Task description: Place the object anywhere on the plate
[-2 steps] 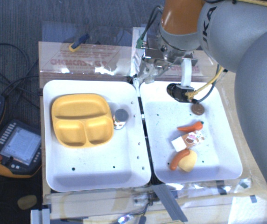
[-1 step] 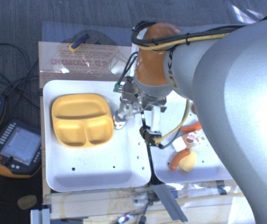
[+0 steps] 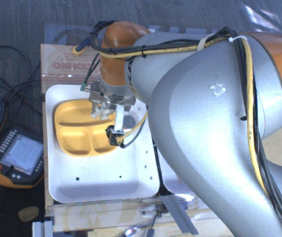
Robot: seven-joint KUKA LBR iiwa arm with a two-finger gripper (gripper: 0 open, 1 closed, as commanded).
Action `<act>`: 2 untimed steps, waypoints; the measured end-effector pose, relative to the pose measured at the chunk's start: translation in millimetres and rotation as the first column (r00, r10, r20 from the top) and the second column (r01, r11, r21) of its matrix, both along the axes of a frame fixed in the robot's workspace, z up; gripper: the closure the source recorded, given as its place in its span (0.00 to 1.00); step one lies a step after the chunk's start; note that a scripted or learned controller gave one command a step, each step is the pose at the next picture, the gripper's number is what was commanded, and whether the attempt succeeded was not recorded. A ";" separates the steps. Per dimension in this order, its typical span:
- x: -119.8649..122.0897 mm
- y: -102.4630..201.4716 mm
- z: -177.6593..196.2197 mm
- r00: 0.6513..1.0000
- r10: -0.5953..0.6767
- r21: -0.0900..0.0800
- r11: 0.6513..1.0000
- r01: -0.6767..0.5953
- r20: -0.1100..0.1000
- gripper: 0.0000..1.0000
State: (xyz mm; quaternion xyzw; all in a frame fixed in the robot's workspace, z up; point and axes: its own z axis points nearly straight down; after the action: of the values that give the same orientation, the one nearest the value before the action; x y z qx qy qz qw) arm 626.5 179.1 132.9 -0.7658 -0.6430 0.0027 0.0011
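A yellow plate (image 3: pixel 74 127) with divided compartments lies in the back half of the left white bin (image 3: pixel 101 181). My gripper (image 3: pixel 109 113) hangs low over the plate's right side, under the orange band (image 3: pixel 116 41) of the wrist. A small black and white piece (image 3: pixel 113 134) sits at the plate's right rim just below the gripper; I cannot tell whether it is part of the gripper or a loose thing. The wrist hides the plate's far right compartment.
The big grey arm (image 3: pixel 215 112) covers most of the right bin, of which a corner (image 3: pixel 176 185) shows. Cables (image 3: pixel 94 38) loop around the wrist. A control pendant (image 3: pixel 15 157) and cords lie on the floor left of the bench.
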 end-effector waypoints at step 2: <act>-46.5 -133.1 76.7 0.731 0.682 0.000 0.731 -0.682 0.004 1.00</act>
State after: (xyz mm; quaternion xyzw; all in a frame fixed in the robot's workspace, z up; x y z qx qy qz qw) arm 580.0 46.0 209.6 -0.4770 -0.8789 0.0008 -0.0005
